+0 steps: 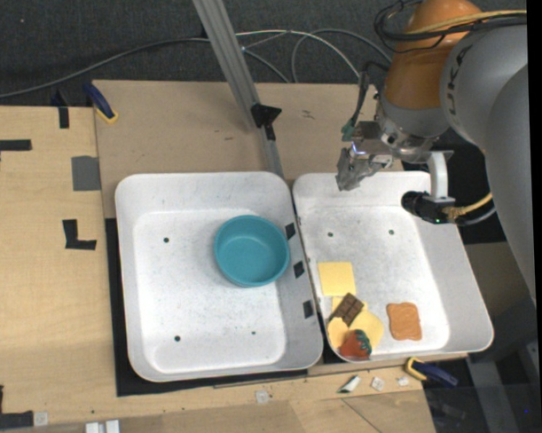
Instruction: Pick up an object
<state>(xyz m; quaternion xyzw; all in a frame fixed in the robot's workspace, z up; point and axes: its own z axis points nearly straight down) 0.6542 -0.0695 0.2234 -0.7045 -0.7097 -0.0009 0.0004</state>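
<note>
The gripper [349,177] hung at the right bin's [451,276] upper left rim, nothing visible between its near-closed fingers.

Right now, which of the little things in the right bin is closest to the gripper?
The pale yellow square. It lies highest up the right bin, toward the gripper; the brown piece, orange piece and red thing sit farther down.

Place: robotics lab
Evidence: plywood counter [188,125] with black tape marks [75,234], loose cables [274,51] behind, clamps [103,103] at its edges
</note>
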